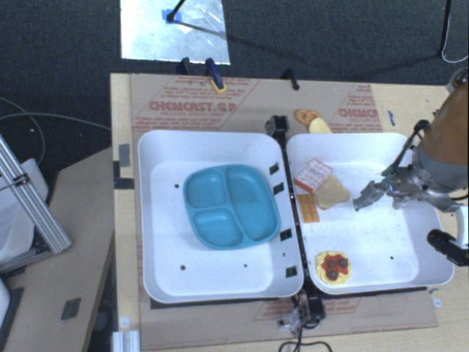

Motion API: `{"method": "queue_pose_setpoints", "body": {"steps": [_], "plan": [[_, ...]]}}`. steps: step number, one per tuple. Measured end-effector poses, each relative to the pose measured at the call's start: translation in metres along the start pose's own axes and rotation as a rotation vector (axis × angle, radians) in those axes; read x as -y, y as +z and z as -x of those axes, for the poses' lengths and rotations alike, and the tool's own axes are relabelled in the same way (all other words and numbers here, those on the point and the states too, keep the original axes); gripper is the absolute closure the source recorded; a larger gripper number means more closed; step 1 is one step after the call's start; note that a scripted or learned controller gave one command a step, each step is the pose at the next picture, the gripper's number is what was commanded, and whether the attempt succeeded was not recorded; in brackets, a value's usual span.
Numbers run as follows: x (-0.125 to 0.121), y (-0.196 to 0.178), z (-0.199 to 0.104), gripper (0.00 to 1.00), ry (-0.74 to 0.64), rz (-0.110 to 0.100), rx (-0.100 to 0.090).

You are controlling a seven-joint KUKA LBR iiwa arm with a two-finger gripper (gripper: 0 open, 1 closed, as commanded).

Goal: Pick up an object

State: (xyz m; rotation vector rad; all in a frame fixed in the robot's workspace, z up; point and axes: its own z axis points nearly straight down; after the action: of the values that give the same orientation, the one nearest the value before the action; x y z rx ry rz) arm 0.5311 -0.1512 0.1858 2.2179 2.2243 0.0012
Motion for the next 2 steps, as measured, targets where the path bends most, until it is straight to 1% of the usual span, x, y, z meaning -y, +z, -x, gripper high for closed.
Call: {"method": "queue_pose_setpoints", "body": {"steps": [1,2], "plan": [[-0.064,0.101,-0.022,0.0,-0.004,0.012,0.002],[-0.064,-0.005,-0.14,0.0,-0.013,0.012,-0.006]]}}
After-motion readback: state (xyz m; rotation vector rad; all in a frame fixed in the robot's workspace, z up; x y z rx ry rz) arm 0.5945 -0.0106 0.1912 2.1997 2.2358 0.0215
